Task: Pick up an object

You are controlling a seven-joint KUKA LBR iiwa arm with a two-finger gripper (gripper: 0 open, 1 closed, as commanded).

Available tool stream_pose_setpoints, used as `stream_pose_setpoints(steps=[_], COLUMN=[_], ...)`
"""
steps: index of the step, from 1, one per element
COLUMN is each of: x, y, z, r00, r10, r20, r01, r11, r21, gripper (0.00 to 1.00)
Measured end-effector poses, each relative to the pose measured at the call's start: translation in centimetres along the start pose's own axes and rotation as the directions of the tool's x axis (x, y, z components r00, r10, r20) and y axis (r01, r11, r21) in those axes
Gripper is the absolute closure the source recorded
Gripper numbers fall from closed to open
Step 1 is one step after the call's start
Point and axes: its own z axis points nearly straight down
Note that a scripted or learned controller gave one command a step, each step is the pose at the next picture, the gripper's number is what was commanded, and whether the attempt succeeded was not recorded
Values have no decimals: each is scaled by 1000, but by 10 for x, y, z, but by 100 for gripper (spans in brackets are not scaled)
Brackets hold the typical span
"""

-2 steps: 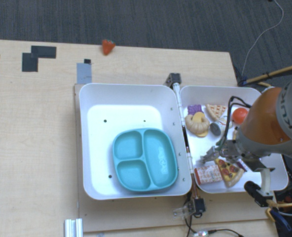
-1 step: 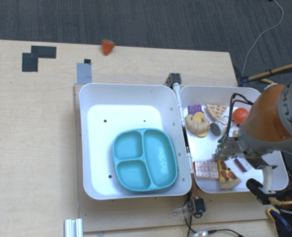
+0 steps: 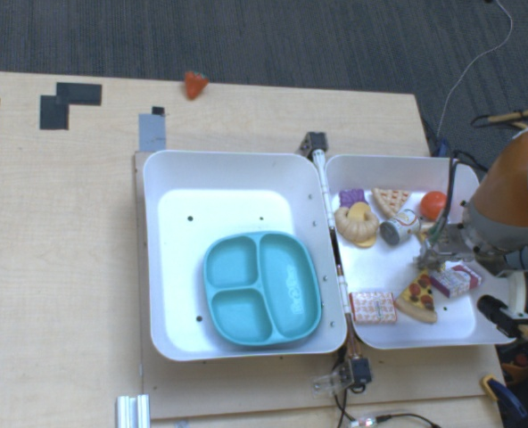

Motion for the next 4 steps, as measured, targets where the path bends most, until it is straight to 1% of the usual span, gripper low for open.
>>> stream_pose_setpoints(steps=[1, 2, 3, 4], x=[-20, -29, 119, 153], y=[64, 132, 111, 131], z=[2, 4, -98, -195], r00=[1000, 1000, 1000, 1000], r10=[-4, -5, -7, -5], r20=[-1, -8, -6, -4], r01=[4, 5, 7, 5], r11=[1000, 1000, 1000, 1000], r21=[2, 13, 3, 3], gripper=[100, 100, 100, 100])
